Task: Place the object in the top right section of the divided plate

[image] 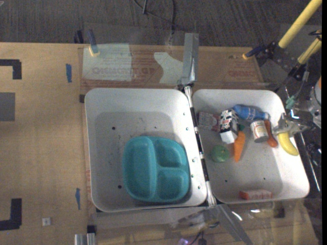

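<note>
A teal divided plate point(155, 169) lies in the left bin point(102, 111), toward its front right. Its top right section point(171, 155) holds nothing. My gripper point(286, 126) hangs over the right rim of the right bin point(265, 180), just above a yellow banana point(289, 145). Close to its left are a small can point(259, 130) and a blue bottle point(249, 112). I cannot see anything held in the gripper.
Also in the right bin are an orange carrot point(238, 146), a green round fruit point(220, 153), a small carton point(228, 126), a flat packet point(207, 120) and a red box point(255, 194). A metal divider point(189, 60) stands behind the bins.
</note>
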Robot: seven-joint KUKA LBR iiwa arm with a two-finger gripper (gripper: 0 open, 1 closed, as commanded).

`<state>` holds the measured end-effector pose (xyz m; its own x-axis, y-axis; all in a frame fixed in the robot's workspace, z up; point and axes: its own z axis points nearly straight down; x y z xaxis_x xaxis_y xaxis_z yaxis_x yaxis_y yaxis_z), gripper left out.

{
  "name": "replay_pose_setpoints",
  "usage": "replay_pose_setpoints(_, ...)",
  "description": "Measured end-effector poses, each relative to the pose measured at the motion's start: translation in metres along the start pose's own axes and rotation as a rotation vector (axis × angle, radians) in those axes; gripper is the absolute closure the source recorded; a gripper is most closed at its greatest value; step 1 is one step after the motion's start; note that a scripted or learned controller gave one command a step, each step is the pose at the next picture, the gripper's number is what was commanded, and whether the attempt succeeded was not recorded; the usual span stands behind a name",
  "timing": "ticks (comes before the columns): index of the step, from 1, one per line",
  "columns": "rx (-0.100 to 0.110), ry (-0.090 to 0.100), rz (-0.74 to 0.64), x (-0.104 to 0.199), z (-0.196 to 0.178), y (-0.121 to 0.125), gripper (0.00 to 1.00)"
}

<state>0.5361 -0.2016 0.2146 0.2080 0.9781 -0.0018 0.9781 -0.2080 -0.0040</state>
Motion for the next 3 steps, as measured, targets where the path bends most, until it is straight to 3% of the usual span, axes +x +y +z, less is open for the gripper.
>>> replay_pose_setpoints(1, 0.0, 0.002, -0.061, 0.067, -0.005, 0.0, 1.0)
replay_pose_setpoints(2, 0.001, 0.002, -0.295, 0.134, 0.031, -0.029, 1.0)
replay_pose_setpoints(3, -0.003, 0.001, -0.419, 0.129, 0.031, -0.023, 1.0)
